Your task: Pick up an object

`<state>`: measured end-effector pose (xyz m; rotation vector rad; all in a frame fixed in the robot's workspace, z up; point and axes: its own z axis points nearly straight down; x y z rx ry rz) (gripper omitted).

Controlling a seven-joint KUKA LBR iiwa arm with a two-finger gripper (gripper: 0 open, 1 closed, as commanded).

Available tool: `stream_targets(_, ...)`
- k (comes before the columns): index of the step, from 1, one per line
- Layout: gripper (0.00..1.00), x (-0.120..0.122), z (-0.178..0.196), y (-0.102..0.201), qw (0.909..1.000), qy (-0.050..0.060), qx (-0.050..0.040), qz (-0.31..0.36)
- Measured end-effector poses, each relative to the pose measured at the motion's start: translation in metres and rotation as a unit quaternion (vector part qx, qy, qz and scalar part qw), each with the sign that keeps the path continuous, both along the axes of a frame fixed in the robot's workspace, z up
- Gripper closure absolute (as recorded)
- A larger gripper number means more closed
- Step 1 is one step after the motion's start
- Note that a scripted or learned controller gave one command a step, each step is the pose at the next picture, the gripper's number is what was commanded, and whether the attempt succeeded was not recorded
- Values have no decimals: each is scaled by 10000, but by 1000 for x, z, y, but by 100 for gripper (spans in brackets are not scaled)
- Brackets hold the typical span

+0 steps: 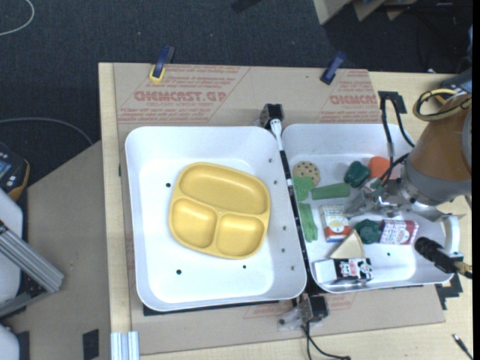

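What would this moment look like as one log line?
arm: over right bin | gripper: among small items, grasp unclear | yellow tray: left bin

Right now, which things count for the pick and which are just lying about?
For the pick: gripper; right bin with its cookie, green block, green strip, carton, wedge.

Lying about: left bin, yellow tray, blue clamps, cables.

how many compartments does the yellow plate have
3. The yellow plate in the left bin has one long section along its far side and two smaller ones side by side nearer the camera.
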<state>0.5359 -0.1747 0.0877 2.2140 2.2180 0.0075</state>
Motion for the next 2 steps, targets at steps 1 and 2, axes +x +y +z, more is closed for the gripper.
stream_targets(1,100,-3,8,0,10000,29,2,-11)
stream_targets(2,100,-12,63,-3,10000,16,-4,-15)
